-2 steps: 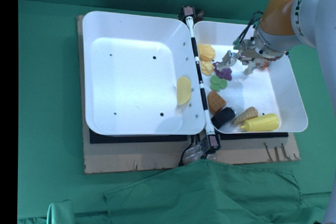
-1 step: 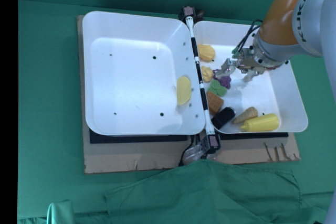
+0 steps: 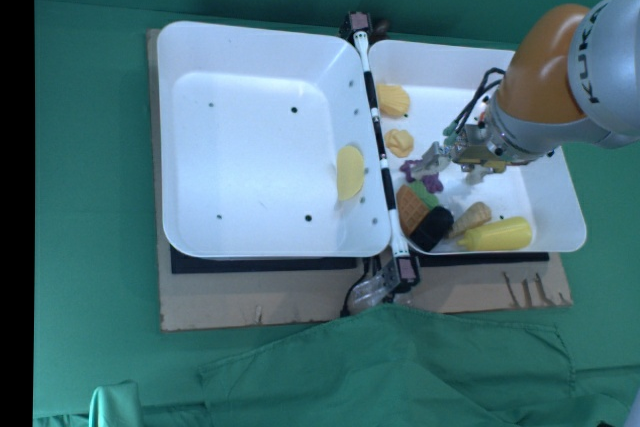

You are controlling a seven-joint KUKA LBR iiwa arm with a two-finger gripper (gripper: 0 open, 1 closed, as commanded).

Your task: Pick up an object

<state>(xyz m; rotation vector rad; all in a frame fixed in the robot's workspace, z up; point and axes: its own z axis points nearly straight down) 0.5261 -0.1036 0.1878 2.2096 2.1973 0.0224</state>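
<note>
Camera view: the KUKA arm (image 3: pixel 560 75) is reaching in from the right and hanging its gripper (image 3: pixel 440 161) low over the right bin (image 3: pixel 560 215), near the bin's middle-left. Whether the tool is released or clenched, can't tell from this angle, and nothing is visibly sitting in it.

Step in hand, as I'm reading it: approach / lining up over a pick, not yet a lift. Candidates are crowding the bin's left side: a small purple piece (image 3: pixel 430 183) just beside the gripper, a yellow-orange toy (image 3: pixel 393 100) up by the divider (image 3: pixel 378 145), a smaller orange piece (image 3: pixel 400 143) below it, an orange waffle-textured piece w/ green edge (image 3: pixel 412 205), a black cylinder (image 3: pixel 432 228), a tan cone-like piece (image 3: pixel 472 217), and a yellow bottle-shaped toy (image 3: pixel 497 235) lying along the front wall. A pale yellow disc (image 3: pixel 350 172) is lying in the left bin (image 3: pixel 200 65), against its right wall.

Next move prob. calls for a short drop onto one item w/o catching its neighbours, since several are touching.

Surface & room: both bins are sitting on a cardboard sheet (image 3: pixel 250 310) over green cloth (image 3: pixel 90 165); more green fabric (image 3: pixel 400 365) is bunching up at the front.
</note>
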